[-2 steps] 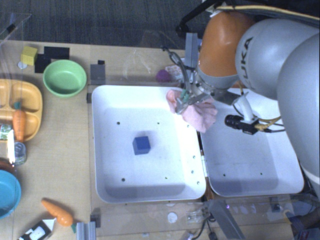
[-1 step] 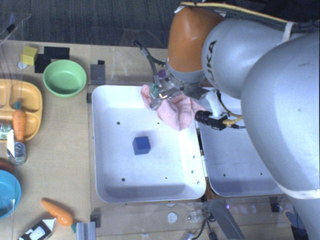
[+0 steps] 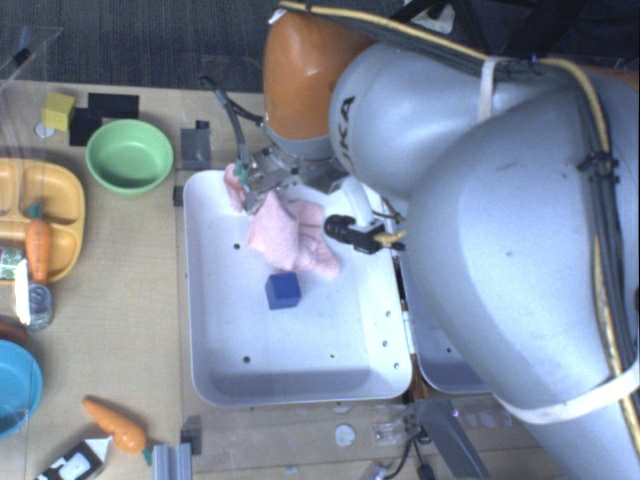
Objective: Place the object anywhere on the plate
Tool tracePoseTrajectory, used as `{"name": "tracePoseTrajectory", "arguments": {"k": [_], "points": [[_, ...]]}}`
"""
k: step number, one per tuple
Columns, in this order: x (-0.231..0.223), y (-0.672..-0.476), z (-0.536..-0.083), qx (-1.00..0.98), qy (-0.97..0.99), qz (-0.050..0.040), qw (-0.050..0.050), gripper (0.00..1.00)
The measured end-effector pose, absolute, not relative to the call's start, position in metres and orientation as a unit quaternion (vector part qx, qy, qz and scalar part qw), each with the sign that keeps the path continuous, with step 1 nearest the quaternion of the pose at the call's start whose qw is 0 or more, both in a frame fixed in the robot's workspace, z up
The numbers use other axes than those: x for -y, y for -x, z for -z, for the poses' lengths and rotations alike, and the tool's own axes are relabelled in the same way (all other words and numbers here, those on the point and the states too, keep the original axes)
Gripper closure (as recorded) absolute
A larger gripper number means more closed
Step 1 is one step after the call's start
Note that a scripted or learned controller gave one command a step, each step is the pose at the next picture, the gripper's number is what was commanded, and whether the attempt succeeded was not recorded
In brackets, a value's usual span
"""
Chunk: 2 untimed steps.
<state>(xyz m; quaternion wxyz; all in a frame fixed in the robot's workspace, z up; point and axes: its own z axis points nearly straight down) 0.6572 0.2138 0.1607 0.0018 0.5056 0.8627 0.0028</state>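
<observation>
The wooden bench point(image 3: 120, 368) carries the left white bin point(image 3: 300, 368), the landmark here. Near its front-left corner a carrot point(image 3: 115, 425) lies on the wood. Inside the bin sits a blue cube point(image 3: 283, 290); just behind it a pink cloth point(image 3: 290, 238) hangs bunched up to the gripper point(image 3: 250, 183), which pinches its top edge. Left of the bin's far corner stands a green bowl point(image 3: 129, 155). Dark carpet lies beyond. The arm hides the right bin; the fingertips are hard to make out.

White bin point(image 3: 300, 368) floor open across frame center-bottom, pink cloth point(image 3: 290, 238) and blue cube point(image 3: 284, 290) blocking its upper middle, arm point(image 3: 480, 168) covering the right
</observation>
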Motion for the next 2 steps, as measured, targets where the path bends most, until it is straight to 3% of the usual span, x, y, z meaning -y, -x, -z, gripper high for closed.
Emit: {"name": "tracePoseTrajectory", "arguments": {"k": [1,2], "points": [[-0.22,-0.627,-0.208,-0.934,-0.358,-0.0028,0.003,1.0],[-0.125,-0.622,-0.164,-0.86,-0.51,-0.0022,0.002,1.0]]}}
